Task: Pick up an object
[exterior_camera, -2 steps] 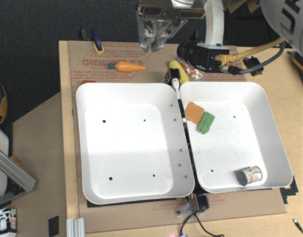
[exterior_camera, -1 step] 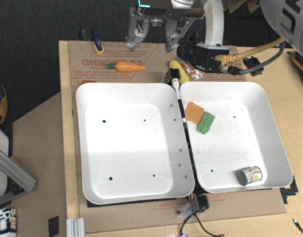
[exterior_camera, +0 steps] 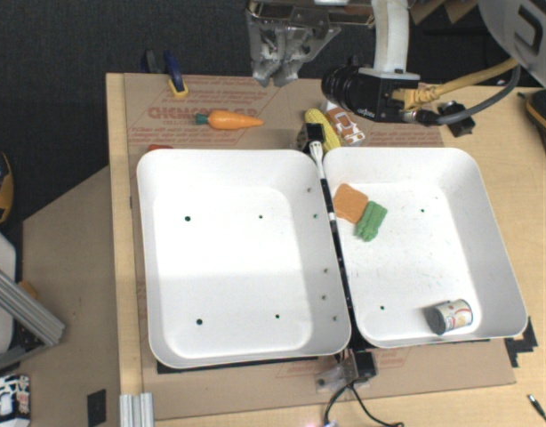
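Two shallow white bins are sitting side by side on the bench: the left bin and the right bin. The gripper is hanging beyond the bins' far edge, well apart from everything in them; whether it is open or closed I cannot tell, and nothing is showing in it. The approach is apparently not yet under way. In the right bin, an orange block is touching a green toy near the dividing rim, and a small can is lying on its side near the front corner. A toy carrot is resting outside. The next move calls for choosing one, travelling over it and descending squarely.
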`<state>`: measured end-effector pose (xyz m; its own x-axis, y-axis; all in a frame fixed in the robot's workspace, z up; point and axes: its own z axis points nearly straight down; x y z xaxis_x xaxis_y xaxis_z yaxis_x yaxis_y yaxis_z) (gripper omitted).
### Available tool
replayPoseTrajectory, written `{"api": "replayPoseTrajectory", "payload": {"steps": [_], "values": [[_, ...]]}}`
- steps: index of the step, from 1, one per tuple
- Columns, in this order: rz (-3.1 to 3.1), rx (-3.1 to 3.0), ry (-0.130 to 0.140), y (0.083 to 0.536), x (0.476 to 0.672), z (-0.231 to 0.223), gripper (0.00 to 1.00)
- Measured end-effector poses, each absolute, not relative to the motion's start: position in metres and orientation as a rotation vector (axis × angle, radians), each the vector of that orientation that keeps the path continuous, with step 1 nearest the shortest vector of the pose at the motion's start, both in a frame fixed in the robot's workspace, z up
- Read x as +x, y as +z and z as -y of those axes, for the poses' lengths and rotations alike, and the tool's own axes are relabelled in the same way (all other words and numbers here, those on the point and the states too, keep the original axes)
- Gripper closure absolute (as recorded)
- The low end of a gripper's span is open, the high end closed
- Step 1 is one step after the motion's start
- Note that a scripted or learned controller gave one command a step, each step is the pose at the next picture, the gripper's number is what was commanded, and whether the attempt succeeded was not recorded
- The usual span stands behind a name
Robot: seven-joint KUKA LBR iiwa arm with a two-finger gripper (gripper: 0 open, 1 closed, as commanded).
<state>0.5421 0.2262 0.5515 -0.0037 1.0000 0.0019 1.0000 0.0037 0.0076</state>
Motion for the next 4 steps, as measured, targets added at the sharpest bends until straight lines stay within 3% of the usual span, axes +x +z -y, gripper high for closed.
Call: {"api": "replayPoseTrajectory", "payload": {"steps": [1,2,3,4], "values": [[-2.223,2.215,0.008,0.551,0.542,-0.226,0.0],[-2.223,2.212,0.015,0.562,0.542,-0.227,1.0],[-2.223,2.213,0.012,0.561,0.542,-0.227,0.0],[-2.223,2.209,0.018,0.572,0.543,-0.228,1.0]]}}
